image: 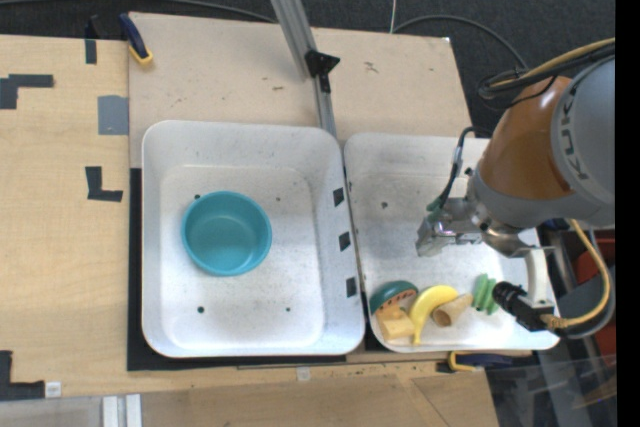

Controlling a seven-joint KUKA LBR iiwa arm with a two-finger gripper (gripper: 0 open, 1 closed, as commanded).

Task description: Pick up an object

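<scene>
Two white bins sit side by side on the bench. Left bin: one teal bowl, upright, left of centre, well apart from the walls.

Right bin: objects bunched at the near edge. From left: a round item with green rim and reddish face, a tan block just below it, a banana curving across the middle, a small tan cone-like piece touching the banana's right side, and a green ribbed piece further right. The rest of this bin's floor is bare, speckled with dark marks.

Arm reaches in from the right, orange band above the wrist. Gripper hangs over the right bin's middle, above and a little right of the banana cluster, apart from it. Nothing visible between the fingers; whether they are spread or closed cannot be told from this angle.

A grey pole slants down to the seam between the bins. Cables run across the dark floor behind the bench.
</scene>
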